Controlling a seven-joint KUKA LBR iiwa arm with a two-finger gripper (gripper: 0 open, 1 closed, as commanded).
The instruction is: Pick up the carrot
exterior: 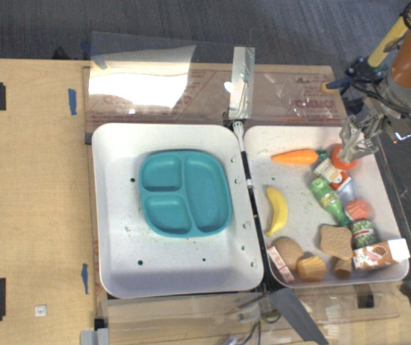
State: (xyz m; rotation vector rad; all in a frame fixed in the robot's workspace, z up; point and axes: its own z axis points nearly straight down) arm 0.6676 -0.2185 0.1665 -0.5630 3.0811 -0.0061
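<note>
An orange carrot (295, 157) lies near the back of the right bin (386, 192), pointing left. My gripper (353, 148) hangs at the bin's back right, just right of the carrot's thick end and apart from it, over a small red and white item (340, 160). Its metal fingers (349, 141) point down with nothing visibly held between them.
The right bin also holds a banana (277, 210), a green bottle (325, 192), bread slices (335, 241), a small carton (381, 254) and several other toy foods. A teal divided plate (186, 192) sits in the left bin (112, 214).
</note>
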